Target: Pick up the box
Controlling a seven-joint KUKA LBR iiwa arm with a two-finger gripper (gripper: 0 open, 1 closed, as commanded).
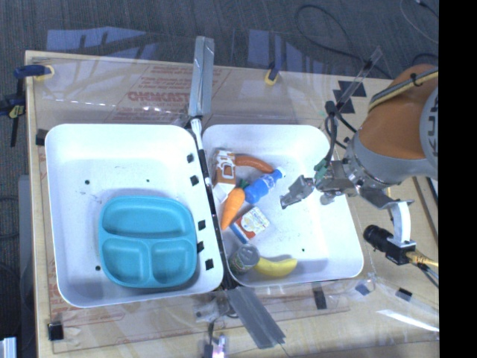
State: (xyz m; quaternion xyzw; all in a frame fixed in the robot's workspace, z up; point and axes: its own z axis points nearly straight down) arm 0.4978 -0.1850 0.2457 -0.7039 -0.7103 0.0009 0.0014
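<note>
Since nothing is between its fingers, you're still on the approach step, as I read it.
Claw (292, 195): over the middle of the right bin (339, 253), reaching in from the right; released, jaws look parted, gripping nothing.
Box (253, 222): small white carton with red and orange print, flat on the right bin floor near the divider, slightly skewed.
Box vs claw: box sits left of the claw and nearer the front rim; near, not touching.
Neighbours: carrot (232, 206) touching the box's upper left edge; blue bottle (261, 186) just above it; metal can (244, 258) and banana (276, 266) just below.
Left bin: holds a blue divided tray (149, 240), not in play.
Next move, my call: shift the claw left and forward over the box, align to its skew, then descend.
Risk: crowded left side, you could clip the carrot or bottle.
</note>
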